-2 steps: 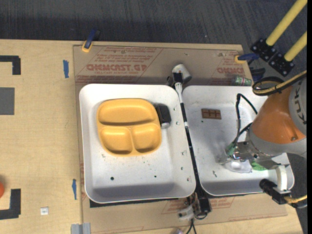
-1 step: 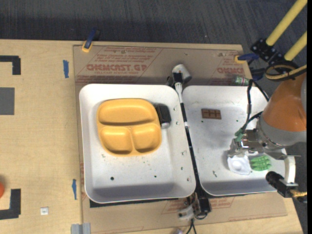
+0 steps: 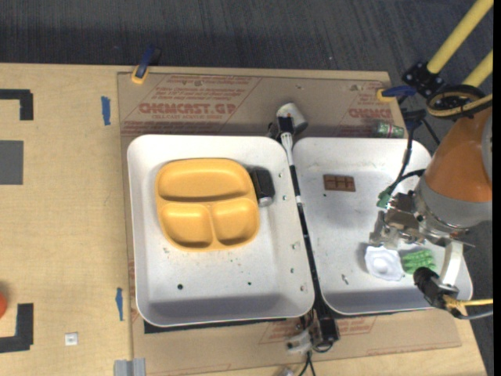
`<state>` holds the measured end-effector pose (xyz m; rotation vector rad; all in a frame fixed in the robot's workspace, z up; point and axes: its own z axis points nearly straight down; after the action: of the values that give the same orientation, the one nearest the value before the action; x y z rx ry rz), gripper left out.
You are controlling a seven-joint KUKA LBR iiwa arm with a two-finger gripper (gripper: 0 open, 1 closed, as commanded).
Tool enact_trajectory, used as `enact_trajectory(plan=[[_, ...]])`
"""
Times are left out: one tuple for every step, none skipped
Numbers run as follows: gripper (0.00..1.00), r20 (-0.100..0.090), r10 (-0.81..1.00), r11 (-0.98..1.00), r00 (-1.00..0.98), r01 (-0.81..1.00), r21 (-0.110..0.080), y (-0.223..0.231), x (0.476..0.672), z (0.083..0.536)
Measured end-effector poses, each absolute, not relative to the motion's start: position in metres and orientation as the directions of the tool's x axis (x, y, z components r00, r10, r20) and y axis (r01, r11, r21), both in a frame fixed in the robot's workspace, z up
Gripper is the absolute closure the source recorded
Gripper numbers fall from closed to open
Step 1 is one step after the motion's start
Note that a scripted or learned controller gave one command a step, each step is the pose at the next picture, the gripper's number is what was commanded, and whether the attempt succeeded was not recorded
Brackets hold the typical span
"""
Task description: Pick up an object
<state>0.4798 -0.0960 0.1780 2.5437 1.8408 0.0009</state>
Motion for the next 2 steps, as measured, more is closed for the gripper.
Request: enact_trajectory(plan=[[1.0,-0.001,0.978,-0.209,0.209,0.978,0.002,-0.1629,0.4794,0.1765],[0.0,-0.001,0.978,-0.209,0.209,0.978,0.002,-0.1627,0.4795,0.1766]])
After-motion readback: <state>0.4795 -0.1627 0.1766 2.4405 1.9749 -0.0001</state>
